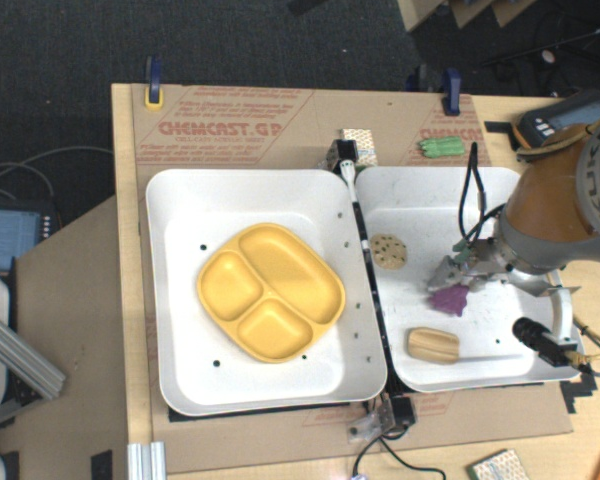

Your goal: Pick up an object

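Beside the yellow divided plate [270, 291], which lies in the left white bin [175, 218] with three compartments facing up, the right white bin [420, 193] holds the loose items. Right of the plate, just across the seam where both bins meet, lies a round tan cookie [388, 251] with dark specks. Farther right from the plate, near the middle of the right bin, sits a small purple object [448, 299], its exact shape too small to make out. Right of the plate and lower, toward the near wall of the right bin, rests a tan bread-roll-shaped piece [433, 344], lying flat, apart from the purple object. Tool [458, 270]: positioned right of the plate, directly over the upper edge of the purple object, appearing to touch or nearly touch it; whether its parts are apart, together, or clamped on the object cannot be told. Arm [555, 208]: grey with an orange section, reaching in from the far side of the right bin relative to the plate, with a black cable looping above the wrist. Beyond the plate, on the cardboard-covered tabletop [230, 128], a green item [441, 147] lies behind the right bin.
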`<state>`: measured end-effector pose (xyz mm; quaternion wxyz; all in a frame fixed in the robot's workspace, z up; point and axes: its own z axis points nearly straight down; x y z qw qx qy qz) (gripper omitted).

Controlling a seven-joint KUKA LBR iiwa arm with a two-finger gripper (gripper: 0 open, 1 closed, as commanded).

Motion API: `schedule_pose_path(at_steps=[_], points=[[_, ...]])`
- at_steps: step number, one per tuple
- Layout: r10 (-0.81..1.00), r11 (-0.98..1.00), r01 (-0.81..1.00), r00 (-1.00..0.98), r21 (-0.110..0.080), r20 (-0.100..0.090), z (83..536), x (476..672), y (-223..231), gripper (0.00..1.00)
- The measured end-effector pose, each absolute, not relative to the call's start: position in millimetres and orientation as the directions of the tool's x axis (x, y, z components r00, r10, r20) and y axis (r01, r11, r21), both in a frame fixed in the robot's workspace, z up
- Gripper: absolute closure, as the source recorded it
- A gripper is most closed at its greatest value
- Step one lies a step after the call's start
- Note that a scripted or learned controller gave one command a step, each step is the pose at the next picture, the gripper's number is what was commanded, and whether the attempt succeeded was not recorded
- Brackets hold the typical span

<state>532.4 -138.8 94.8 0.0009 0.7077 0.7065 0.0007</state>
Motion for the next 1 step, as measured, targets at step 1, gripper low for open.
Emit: schedule_pose_path(at_steps=[1], points=[[1.000,0.011,1.000,-0.011,0.011,0.002,190.6,549.7,-31.7,1.00]])
